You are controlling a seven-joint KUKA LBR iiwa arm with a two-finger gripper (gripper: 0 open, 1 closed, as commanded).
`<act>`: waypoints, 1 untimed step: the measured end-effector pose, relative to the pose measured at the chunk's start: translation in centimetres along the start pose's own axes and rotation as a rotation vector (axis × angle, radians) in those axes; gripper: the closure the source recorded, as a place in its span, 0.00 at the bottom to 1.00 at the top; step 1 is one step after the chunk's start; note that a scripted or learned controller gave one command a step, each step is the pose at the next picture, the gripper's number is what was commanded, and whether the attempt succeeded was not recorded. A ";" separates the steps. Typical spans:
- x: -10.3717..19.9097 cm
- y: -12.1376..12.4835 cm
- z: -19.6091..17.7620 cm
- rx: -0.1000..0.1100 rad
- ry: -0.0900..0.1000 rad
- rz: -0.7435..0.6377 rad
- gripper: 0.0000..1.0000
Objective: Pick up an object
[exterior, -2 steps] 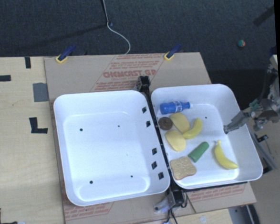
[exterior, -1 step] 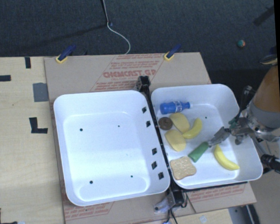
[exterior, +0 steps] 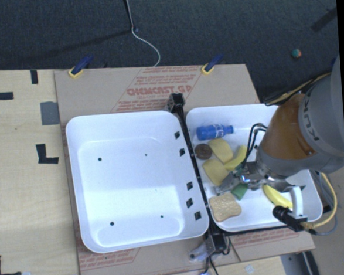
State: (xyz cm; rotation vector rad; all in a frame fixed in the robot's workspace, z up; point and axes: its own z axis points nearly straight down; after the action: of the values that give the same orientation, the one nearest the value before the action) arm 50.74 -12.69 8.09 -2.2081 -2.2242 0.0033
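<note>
Pale wood grain covers the desk (exterior: 23,191), and on it lies a brown cardboard sheet (exterior: 151,91), probably there to keep the two bins from sliding; two clips, one yellow and blue (exterior: 80,66) and one blue (exterior: 212,62), pin its far edge. Red print on the cardboard reads roughly "CHEMCAST GP", though the smaller lines beneath are too blurred to read. The left bin (exterior: 128,178) is plain white with a few dark dots on its floor. The right bin (exterior: 240,110) holds all the pickable objects, clustered toward its left half where the arm (exterior: 304,130) reaches down: a blue bottle (exterior: 214,131) lying on its side, its label unreadable, a dark round piece (exterior: 203,152), yellow sponge-like blocks (exterior: 216,160), a tan cracker-like slab (exterior: 225,207), a green item (exterior: 240,191) and a banana (exterior: 277,195). The gripper (exterior: 242,179) sits low among the yellow blocks and the green item; whether its fingers are clenched or released I cannot tell.
</note>
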 end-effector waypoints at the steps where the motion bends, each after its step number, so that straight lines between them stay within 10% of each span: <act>1: -0.5 0.0 -1.4 -0.003 -0.003 0.005 1.00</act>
State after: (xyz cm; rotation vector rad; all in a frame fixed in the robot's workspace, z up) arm 50.79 -13.16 9.50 -2.2169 -2.2219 0.0027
